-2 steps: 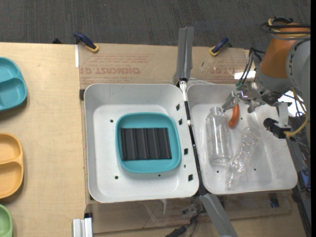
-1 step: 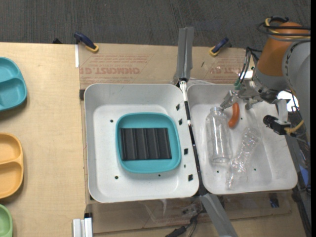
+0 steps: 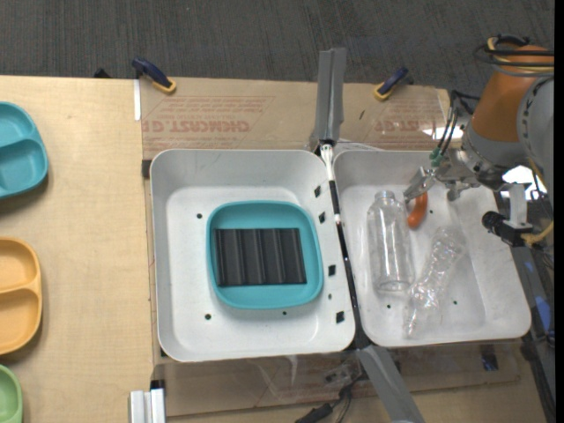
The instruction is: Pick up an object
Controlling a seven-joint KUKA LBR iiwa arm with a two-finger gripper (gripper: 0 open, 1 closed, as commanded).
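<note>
**A:** Where does the likely target sit? 
**B:** A small orange object (image 3: 418, 211) lies in the right bin (image 3: 502, 320), directly under the gripper (image 3: 420, 192), at its tips or touching them. Whether it is pinched cannot be told; the view is too small and the metal parts overlap it.

**A:** So is the gripper closed or not? 
**B:** That cannot be told either. Nothing confirms a grasp.

**A:** What else is close to the gripper? 
**B:** Just to the left of it and reaching toward the camera stands a clear plastic bottle (image 3: 389, 243) lying on the bin floor. A second, crumpled clear bottle (image 3: 432, 280) lies below the gripper, nearer the viewer, slanting away from the first.

**A:** And farther out? 
**B:** Well to the gripper's left, past the divider, the left bin (image 3: 176, 263) holds a teal tray (image 3: 264, 256) with a dark ribbed inside. Coloured plates rest on the bench far beyond that.

**A:** How far along is the pick? 
**B:** By judgement, the approach is done: the gripper is down at the orange piece. Securing it and lifting it off the bin floor are not yet shown as done.
</note>
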